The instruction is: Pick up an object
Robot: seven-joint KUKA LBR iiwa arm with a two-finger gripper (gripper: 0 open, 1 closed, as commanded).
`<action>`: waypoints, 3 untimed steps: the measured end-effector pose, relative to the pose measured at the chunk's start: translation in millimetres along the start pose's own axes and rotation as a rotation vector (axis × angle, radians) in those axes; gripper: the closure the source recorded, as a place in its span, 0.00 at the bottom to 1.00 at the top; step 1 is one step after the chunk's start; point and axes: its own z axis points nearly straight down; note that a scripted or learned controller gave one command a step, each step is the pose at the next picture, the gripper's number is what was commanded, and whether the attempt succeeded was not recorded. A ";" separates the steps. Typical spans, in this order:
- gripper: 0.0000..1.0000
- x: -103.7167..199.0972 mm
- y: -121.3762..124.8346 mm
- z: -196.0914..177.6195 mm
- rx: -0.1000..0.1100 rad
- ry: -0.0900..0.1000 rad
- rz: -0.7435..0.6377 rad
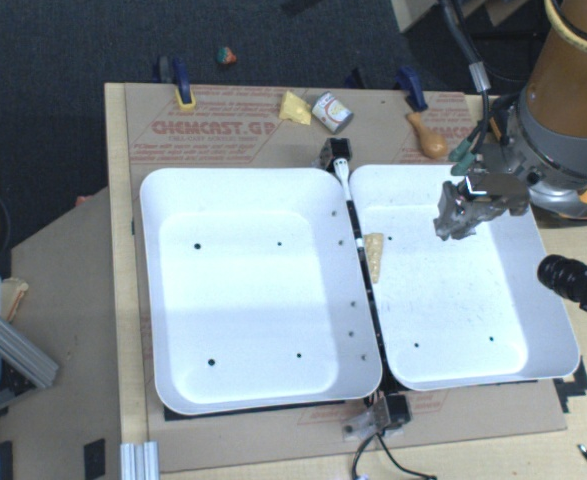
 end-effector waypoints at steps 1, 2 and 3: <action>1.00 9.4 1.4 -131.9 -0.034 0.001 0.001; 1.00 -74.6 0.3 -137.4 -0.022 -0.004 0.012; 1.00 -242.1 -1.3 -136.5 -0.021 -0.009 0.017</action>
